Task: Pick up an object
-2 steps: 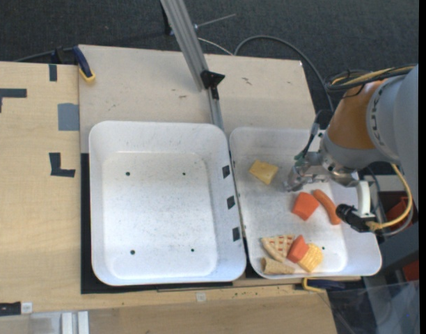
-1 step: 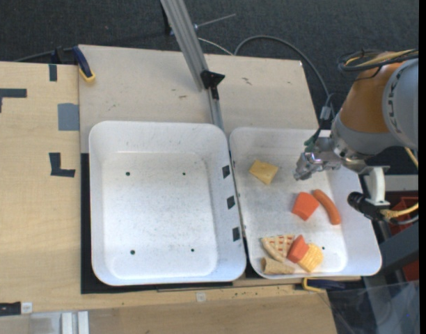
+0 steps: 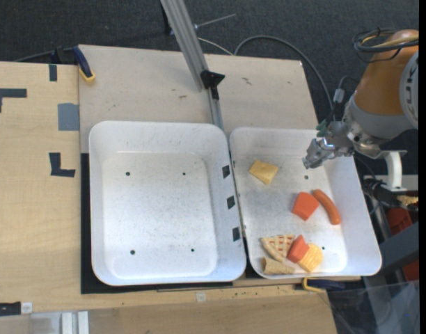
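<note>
Camera view: claw [image 3: 314,156] above right bin [image 3: 352,186], near yellow block [image 3: 264,172].

Two shallow white plastic bins [image 3: 157,134], smooth, faintly speckled. Pale wood-grain desk [image 3: 32,186], matt. Ribbed grey metal rail [image 3: 182,26] beyond the bins, dull sheen. Glossy orange arm casing [image 3: 383,82].

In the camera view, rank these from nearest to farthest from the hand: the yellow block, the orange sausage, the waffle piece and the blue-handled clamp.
Measured from the hand, over the right bin's upper right:
1. Orange sausage, just below it.
2. Yellow block, to its left; close to the sausage's distance.
3. Waffle piece, at the bin's bottom edge.
4. Blue-handled clamp, far upper left on the bench.
</note>
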Robot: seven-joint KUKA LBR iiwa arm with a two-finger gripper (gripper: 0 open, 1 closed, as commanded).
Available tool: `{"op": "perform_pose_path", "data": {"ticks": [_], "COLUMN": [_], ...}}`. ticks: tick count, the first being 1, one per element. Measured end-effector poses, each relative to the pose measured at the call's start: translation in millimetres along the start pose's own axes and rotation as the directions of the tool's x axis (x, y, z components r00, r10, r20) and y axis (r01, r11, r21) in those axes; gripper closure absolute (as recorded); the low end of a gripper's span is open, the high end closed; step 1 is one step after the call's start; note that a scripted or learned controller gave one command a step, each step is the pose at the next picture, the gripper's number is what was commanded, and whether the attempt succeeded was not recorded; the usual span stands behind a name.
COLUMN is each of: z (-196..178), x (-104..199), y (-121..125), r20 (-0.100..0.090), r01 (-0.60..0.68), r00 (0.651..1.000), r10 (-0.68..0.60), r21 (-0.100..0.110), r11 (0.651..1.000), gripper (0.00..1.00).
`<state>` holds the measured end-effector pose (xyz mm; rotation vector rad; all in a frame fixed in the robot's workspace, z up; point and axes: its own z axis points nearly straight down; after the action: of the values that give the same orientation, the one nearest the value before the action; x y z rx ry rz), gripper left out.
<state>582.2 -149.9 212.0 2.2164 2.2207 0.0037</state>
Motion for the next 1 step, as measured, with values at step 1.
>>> {"op": "perform_pose_path", "data": {"ticks": [1], "z": [-7.8], "x": [62.1], "y": [-9.2], "r20": [-0.004], "r01": [0.005], "r00": [1.0], "r10": [-0.005], "r21": [0.006], "r11": [1.0], "gripper": [1.0]}}
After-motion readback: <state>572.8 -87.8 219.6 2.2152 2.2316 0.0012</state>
